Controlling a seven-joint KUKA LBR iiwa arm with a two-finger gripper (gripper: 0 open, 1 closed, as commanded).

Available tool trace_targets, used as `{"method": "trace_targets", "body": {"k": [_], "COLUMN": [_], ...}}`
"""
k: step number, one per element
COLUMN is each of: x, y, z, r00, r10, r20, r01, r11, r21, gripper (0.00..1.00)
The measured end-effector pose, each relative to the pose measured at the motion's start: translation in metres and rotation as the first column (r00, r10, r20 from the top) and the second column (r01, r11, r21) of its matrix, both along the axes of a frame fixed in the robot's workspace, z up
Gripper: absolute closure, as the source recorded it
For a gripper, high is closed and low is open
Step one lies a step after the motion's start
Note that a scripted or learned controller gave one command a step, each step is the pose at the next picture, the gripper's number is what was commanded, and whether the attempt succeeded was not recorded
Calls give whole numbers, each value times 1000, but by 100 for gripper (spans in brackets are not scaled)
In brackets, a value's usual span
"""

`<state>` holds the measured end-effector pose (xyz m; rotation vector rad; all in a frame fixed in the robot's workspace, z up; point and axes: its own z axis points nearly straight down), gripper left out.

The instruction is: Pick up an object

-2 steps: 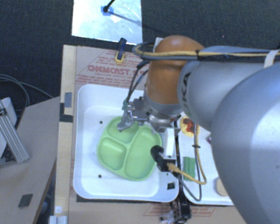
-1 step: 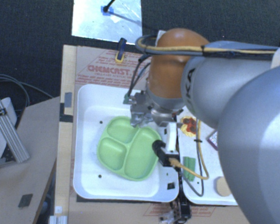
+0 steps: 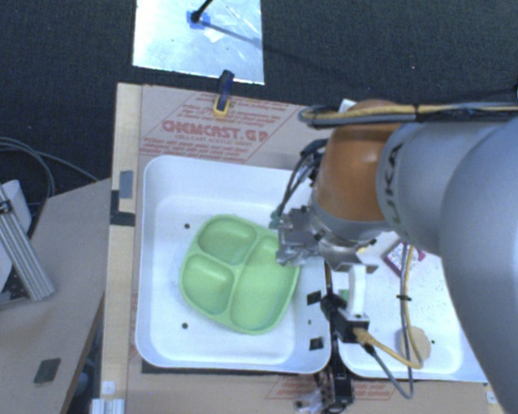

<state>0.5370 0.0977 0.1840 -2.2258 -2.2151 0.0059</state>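
Observation:
A light green divided plate (image 3: 234, 281) lies in the left white bin (image 3: 162, 238), slightly right of the bin's middle. My gripper (image 3: 289, 249) hangs below the orange wrist band, right over the plate's upper right rim, beside the wall between the two bins. The gripper's body hides whether it touches the plate. Part of that rim is covered by the gripper.
The right white bin (image 3: 444, 353) holds a tan wooden spoon-like piece (image 3: 414, 343) near its front and a pink-purple item (image 3: 397, 256) partly hidden by the arm. The large grey arm covers most of the right bin. A cardboard sheet (image 3: 212, 130) lies behind the bins.

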Motion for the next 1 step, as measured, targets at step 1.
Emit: {"method": "trace_targets", "body": {"k": [1], "x": [9], "y": [-77], "z": [1], "r00": [1000], "r10": [0], "r20": [5], "r01": [0], "r11": [1000], "r21": [0], "gripper": [100]}}
